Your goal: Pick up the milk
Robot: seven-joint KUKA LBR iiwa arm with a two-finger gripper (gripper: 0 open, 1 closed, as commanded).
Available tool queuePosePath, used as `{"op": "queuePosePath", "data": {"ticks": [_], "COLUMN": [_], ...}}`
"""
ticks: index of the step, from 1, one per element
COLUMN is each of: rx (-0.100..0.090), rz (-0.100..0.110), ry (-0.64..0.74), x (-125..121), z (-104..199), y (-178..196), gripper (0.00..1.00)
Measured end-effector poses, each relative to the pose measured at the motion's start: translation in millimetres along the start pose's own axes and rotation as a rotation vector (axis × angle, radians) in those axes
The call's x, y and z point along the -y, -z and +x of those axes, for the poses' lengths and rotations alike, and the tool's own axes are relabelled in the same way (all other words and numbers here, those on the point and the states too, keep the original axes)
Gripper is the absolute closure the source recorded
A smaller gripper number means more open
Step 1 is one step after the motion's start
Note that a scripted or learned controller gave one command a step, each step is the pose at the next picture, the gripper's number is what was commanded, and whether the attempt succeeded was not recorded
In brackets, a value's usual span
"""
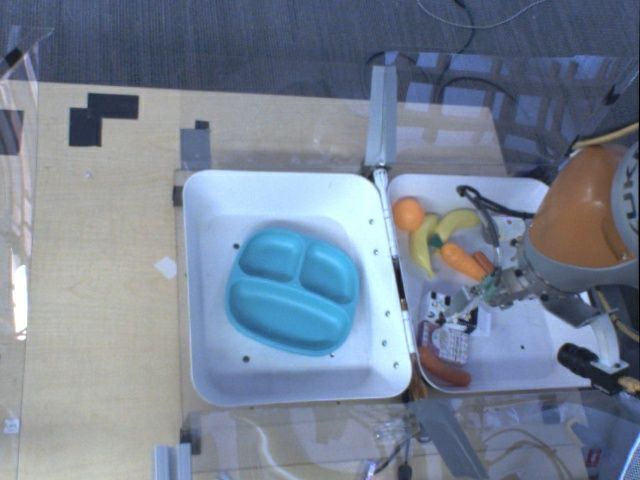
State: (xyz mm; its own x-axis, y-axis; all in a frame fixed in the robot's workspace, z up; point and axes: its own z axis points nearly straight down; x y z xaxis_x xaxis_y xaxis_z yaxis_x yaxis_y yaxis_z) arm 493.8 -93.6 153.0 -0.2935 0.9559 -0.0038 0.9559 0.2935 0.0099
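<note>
The two-finger gripper (470, 308) hovered low in the right white bin (520, 368), fingers apart around nothing, right above the small dark-and-white milk carton (447, 341) beside a red sausage (444, 370)

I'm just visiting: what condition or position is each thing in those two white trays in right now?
Blue plate: lying flat in the left bin, nothing on it.
Orange: resting in the right bin.
Banana: lying beside the orange.
Carrot: lying against the banana.
Milk: lying in the right bin, not lifted.
Sausage: lying by the bin's near edge.
Gripper: low over the right bin.
</note>
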Motion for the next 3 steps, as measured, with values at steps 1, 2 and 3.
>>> {"op": "queuePosePath", "data": {"ticks": [1, 2, 3], "rx": [0.0, 0.006, -0.001], "rz": [-0.014, -0.027, 0.002], "ry": [0.028, 0.03, 0.164], "x": [0.6, -4.3, -99.8], "z": [-4.1, -4.9, 8.2], "y": [-58.7, -44.7, 93.5], "gripper": [0.0, 1.0, 1.0]}}
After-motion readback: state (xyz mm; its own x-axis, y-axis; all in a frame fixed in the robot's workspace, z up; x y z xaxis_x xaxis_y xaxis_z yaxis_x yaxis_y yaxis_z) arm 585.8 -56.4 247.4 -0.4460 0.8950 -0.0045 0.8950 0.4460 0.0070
